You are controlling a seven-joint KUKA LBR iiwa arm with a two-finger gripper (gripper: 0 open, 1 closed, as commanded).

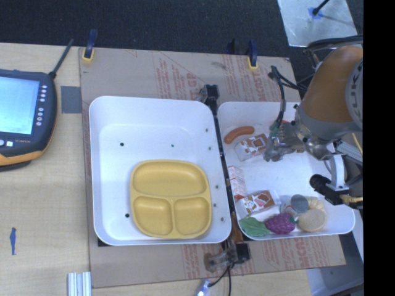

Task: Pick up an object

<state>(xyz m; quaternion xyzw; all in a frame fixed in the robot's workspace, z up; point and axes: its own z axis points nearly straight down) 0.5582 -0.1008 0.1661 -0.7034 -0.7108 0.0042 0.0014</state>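
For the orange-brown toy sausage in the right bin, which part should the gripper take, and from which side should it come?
Grip the orange-brown toy sausage at its middle, coming from above, fingers closing across its narrow width. It lies flat and long, slightly curved, near the right white bin's far left corner. A printed white packet lies close beside it, so a central grip is probably safest.

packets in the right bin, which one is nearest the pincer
The red and white packet beside the sausage, at the bin's far end, sits just left of the pincer. The other packet lies nearer the grapes.

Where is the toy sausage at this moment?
The toy sausage lies in the right bin, near its far left corner, just above a small printed packet.
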